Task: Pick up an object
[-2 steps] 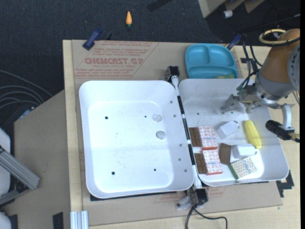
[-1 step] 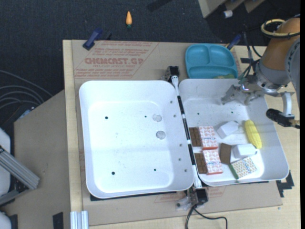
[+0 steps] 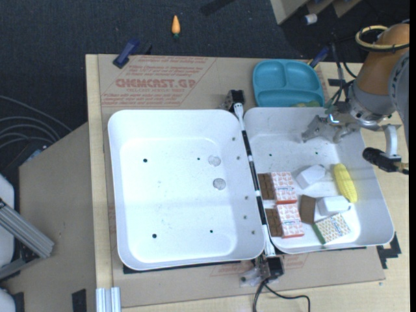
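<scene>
The right bin (image 3: 286,145) holds a pile in its near half: a yellow corn-like piece (image 3: 344,182), white blocks (image 3: 311,174) (image 3: 333,204), two red-and-white packets (image 3: 283,186) (image 3: 290,218), brown bars (image 3: 265,185) (image 3: 307,208) and a patterned packet (image 3: 333,227). My gripper (image 3: 327,132) hangs over the bin's far part, above and behind the pile. Its two fingers are spread open with nothing between them. The arm's orange band (image 3: 380,70) rises at the right edge.
The left bin (image 3: 169,174) shows two small round marks near its right side. A teal divided tray (image 3: 286,83) lies behind the right bin. A blue clip (image 3: 125,53) sits on the bench's far left corner. A small orange item (image 3: 175,25) lies on the dark floor.
</scene>
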`<state>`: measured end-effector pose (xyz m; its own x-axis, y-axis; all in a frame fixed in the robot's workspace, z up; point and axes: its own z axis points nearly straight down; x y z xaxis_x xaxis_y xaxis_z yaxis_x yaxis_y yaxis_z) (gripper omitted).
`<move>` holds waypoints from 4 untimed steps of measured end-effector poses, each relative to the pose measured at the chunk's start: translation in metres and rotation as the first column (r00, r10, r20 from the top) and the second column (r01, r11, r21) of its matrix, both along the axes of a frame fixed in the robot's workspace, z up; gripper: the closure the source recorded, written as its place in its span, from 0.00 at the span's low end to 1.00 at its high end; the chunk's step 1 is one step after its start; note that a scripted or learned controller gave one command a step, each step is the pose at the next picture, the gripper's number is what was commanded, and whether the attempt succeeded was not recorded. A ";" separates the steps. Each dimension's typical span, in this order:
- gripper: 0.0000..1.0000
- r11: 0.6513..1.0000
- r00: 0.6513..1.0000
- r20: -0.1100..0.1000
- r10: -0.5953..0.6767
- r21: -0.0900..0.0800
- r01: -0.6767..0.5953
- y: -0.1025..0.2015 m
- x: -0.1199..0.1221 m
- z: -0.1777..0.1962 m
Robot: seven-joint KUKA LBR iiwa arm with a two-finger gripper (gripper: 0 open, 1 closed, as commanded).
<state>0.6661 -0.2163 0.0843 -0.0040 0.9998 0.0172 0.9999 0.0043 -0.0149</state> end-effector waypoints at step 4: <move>0.00 1.000 1.000 0.000 0.000 0.000 0.000 0.000 0.000 0.000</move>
